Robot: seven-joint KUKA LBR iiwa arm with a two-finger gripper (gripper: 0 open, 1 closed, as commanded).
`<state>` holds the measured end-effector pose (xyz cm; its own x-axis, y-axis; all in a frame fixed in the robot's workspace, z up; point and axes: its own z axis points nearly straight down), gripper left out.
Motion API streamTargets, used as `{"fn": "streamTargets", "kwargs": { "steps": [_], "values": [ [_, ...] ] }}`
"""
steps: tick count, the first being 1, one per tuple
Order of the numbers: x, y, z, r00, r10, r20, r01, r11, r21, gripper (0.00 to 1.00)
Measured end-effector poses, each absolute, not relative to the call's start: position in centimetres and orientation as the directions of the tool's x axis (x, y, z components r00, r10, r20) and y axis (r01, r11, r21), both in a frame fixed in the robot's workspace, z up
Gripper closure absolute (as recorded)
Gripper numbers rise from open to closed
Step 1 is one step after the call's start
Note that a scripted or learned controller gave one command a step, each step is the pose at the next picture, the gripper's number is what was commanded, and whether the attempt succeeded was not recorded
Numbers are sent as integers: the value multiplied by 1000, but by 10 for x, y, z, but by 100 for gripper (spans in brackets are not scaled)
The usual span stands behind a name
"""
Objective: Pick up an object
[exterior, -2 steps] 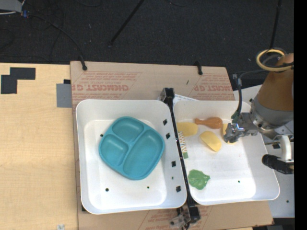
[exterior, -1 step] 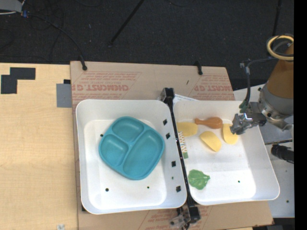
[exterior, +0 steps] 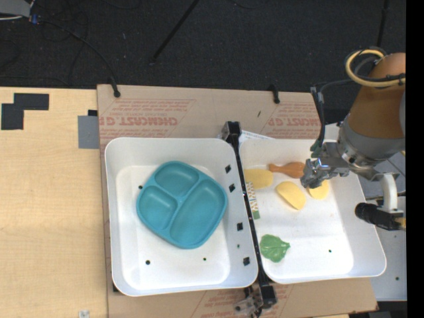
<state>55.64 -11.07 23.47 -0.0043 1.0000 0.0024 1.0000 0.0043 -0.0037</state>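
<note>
**Hand low over the yellow pieces in the right bin**

Right, from my console the hand [exterior: 317,175] sits low in the right bin [exterior: 344,260], down among a cluster of small food-like pieces. I cannot tell whether it is spread or closed, because the wrist body covers that part, and I see nothing clearly held.

The nearest candidate is a yellow wedge [exterior: 291,195] lying flat on the bin floor just to the left of the hand. Another yellow piece [exterior: 320,191] pokes out from under the hand, touching or nearly so. A pale yellow lump [exterior: 258,177] lies nearer the divider, an orange-brown piece [exterior: 286,169] with a narrow handle-like end sits just behind the hand, and a green leaf-like piece [exterior: 273,248] lies well apart toward the front. The left bin [exterior: 126,270] carries a teal divided plate [exterior: 182,204].

My guess is that these are toy foods: light, fairly stiff, smooth and a bit slippery, not fragile. The wedge looks rounded and glossy, so I would close across its shorter width near the middle, where the sides run closest to parallel, rather than at a tapering end that could squirt out. The green piece looks thin and flat, harder to get under.
</note>
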Motion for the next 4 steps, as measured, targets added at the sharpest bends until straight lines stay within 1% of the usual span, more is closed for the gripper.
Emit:
{"fn": "streamTargets", "kwargs": {
  "steps": [1, 2, 3, 4],
  "values": [
    [564, -58, 242, -6, 1000, 2, 1000, 6, -2, 100],
    [564, -8, 229, -5, 1000, 2, 1000, 5, -5, 100],
    [564, 47, 237, -5, 1000, 2, 1000, 5, -3, 100],
    [557, 96, 235, -5, 1000, 1, 1000, 5, -4, 100]
  ]
}}
